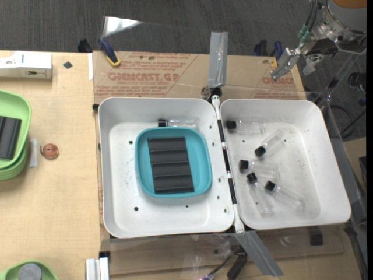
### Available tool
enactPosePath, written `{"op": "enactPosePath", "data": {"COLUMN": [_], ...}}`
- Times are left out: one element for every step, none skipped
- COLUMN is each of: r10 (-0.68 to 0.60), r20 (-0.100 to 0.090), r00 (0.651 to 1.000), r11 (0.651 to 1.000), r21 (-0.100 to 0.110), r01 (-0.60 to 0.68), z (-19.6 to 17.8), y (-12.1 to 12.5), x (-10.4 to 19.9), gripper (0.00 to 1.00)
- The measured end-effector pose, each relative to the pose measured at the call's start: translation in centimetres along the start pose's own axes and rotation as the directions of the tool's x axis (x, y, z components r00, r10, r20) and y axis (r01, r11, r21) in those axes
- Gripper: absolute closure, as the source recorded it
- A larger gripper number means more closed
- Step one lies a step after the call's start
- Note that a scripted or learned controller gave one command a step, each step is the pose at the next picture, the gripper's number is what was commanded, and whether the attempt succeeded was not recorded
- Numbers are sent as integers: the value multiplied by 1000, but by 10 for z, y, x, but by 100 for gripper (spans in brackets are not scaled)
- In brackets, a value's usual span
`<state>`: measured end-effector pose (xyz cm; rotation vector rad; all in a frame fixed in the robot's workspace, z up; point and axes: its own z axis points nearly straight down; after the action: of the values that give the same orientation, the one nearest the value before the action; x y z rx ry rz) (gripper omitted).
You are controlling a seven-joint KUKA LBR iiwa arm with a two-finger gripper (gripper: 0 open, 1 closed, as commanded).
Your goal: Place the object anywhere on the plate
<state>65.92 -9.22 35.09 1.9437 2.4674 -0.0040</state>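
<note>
My pincer (287,65) hangs beyond the far rim of the right bin (326,174), up at the top right; nothing sits between its tips, and whether they are spread or pressed together I cannot tell from this angle. The things I am after, small clear vials with black caps (260,150), lie scattered below and toward me in that bin, most of them near its middle, and one more vial (175,122) rests in the left bin (111,174) just behind the plate. The teal plate (143,168) sits well off to my left, and it carries a dark ribbed insert (170,165). To do this step well, I judge I should pick a vial lying apart from its neighbours, come down straight above it and close across its narrow body rather than along it. Clear plastic probably rolls and slips, so I should centre carefully and lift slowly before crossing the divider (224,156).
</note>
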Motion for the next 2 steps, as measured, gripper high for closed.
{"op": "enactPosePath", "data": {"r10": [0, 0], "r20": [0, 0], "r00": [1000, 1000], "r11": [1000, 1000], "r21": [0, 0], "r01": [0, 0], "z": [0, 0], "y": [0, 0], "x": [0, 0], "gripper": [0, 0]}}
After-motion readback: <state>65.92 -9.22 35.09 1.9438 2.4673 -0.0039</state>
